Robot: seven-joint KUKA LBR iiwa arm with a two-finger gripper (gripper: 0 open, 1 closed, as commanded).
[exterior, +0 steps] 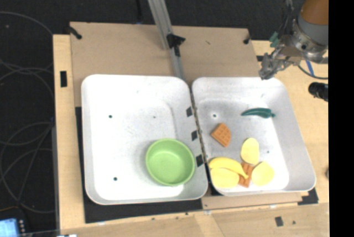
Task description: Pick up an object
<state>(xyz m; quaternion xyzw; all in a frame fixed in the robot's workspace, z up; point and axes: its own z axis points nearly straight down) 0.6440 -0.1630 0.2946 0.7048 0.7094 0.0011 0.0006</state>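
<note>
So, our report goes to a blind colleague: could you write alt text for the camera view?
The gripper hangs above the right bin's far rim, which holds yellow pieces, an orange waffle and a green pepper. The left bin holds a green bowl.

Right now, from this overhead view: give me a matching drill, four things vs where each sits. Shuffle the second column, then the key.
Things:
1. green bowl
2. orange waffle-textured piece
3. dark green pepper-like piece
4. gripper

Places:
A. right bin, upper right part
B. above the far right corner of the right bin
C. left bin, near right corner
D. right bin, near the divider, about mid-depth

Pairs: 1-C, 2-D, 3-A, 4-B
</note>
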